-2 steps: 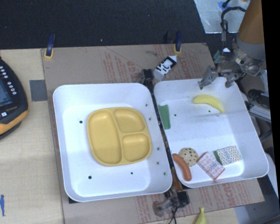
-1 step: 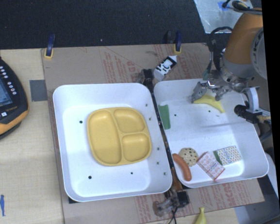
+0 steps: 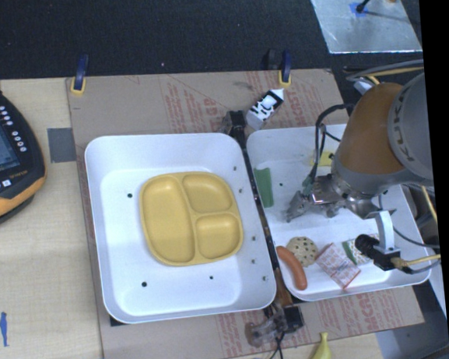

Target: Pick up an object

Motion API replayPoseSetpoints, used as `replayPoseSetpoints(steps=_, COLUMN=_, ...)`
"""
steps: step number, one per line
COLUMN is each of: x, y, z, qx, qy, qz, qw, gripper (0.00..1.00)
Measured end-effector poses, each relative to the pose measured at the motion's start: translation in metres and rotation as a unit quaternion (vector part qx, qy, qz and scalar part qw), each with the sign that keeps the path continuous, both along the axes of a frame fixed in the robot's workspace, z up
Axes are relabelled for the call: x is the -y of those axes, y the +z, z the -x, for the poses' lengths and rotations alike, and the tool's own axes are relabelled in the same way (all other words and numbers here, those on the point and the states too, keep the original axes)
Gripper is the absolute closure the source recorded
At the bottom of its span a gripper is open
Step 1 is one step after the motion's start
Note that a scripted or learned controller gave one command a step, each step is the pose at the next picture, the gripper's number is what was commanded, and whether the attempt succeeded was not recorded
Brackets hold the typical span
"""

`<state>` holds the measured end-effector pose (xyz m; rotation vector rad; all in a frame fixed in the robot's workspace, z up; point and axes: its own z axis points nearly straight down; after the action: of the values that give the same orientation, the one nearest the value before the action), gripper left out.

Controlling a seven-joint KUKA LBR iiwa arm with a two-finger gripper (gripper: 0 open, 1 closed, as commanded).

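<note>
A banana (image 3: 316, 356) is seen at the desk's (image 3: 37, 269) near edge. In the right bin (image 3: 409, 276), a hot dog (image 3: 291, 267), a cookie (image 3: 302, 248) and a packet (image 3: 337, 264) are found along the near side. Farther back, the gripper (image 3: 299, 206) is lowered near a green block (image 3: 265, 187); whether it is wide or narrow cannot be told. The left bin (image 3: 125, 289) is occupied by a yellow divided plate (image 3: 190, 217).

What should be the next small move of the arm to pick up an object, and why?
Probably lower the gripper a little toward the right bin floor. It sits over the bin's middle, right of the green block and above the cookie and hot dog, with nothing visibly between its fingers.
</note>
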<state>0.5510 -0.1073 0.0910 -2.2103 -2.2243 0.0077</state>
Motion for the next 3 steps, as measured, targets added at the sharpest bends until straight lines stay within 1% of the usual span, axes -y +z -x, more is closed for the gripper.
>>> replayPoseSetpoints(steps=1, x=0.099, y=0.001, z=-0.056, qx=0.002, qy=-0.002, qz=0.0007, qw=1.0, gripper=0.0)
replayPoseSetpoints(steps=2, x=0.038, y=0.026, z=-0.106, qx=0.003, qy=-0.001, qz=-0.0002, qw=1.0, gripper=0.0)
replayPoseSetpoints(steps=3, x=0.102, y=0.006, z=-0.107, qx=0.002, qy=-0.001, qz=-0.0035, qw=1.0, gripper=0.0)
